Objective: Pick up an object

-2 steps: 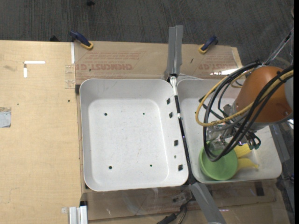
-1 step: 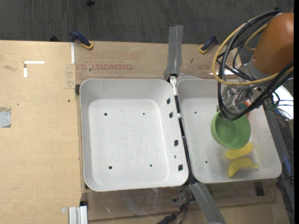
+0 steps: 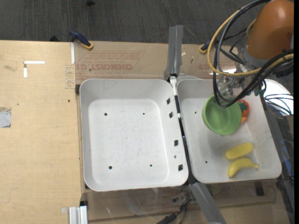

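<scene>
1. As seen from the overhead cam, the arm comes in from the right, orange band up top, black + yellow cables looping down over the wrist.
2. Gripper sits over the right bin, at the upper rim of the green bowl. Whether it's touching the rim or just above it: can't tell.
3. Jaw state: can't tell, cables + wrist hardware block the tip, nothing visibly held.
4. Green bowl is in the upper part of the right bin, tilted so the inside faces the cam.
5. Small orange obj w/ a bit of green, tucked just beside the bowl's right edge, partly hidden. Type unclear.
6. Yellow corn cob lies below the bowl, near the bin's lower right.
7. Banana just below the corn, close to the front wall. The two are near each other, not clearly touching.
8. Left bin sits alongside, the two bins' rims meeting at the centre divider.
</scene>
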Controlling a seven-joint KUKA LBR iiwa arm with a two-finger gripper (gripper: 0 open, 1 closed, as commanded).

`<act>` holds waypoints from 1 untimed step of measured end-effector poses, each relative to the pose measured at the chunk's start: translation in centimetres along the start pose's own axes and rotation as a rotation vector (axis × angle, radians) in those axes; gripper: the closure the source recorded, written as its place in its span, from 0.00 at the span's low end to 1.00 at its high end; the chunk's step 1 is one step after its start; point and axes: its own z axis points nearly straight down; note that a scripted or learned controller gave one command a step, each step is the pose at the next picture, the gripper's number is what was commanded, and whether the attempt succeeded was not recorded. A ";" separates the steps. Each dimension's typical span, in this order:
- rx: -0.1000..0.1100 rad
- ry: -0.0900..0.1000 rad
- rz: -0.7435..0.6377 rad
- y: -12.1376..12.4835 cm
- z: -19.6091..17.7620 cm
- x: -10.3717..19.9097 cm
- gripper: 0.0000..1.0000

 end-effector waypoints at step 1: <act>0.001 -0.001 -0.201 0.0 10.6 9.2 1.00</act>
